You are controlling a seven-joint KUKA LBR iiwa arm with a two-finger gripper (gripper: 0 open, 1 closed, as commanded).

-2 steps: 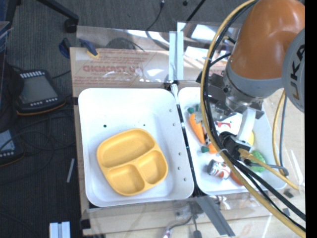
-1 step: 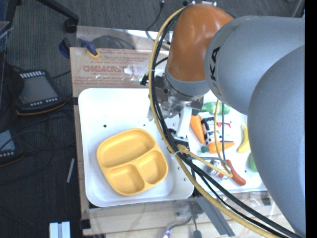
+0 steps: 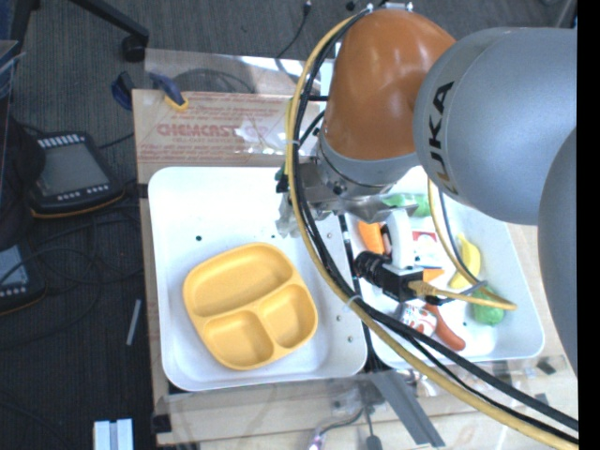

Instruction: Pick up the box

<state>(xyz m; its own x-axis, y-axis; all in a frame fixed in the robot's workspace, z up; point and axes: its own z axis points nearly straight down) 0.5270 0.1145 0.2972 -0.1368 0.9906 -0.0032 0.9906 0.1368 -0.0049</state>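
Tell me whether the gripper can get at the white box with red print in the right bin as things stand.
Probably yes. The arm hangs right above the right bin, and the white box with red print lies on top of the toys with its upper face uncovered; black cables cross beside it.

Your arm [image 3: 450, 101] covers most of the right bin [image 3: 525, 336], so you see only a strip of its contents. The white box [image 3: 412, 237] with red print is partly hidden under the wrist and cables [image 3: 319, 242]. The tool itself is buried beneath the orange band [image 3: 384, 73]; you cannot tell how it stands. The yellow item [image 3: 466, 259], the green one [image 3: 487, 311] and the red one [image 3: 441, 331] are too cut off to name. The arm runs off the right edge.
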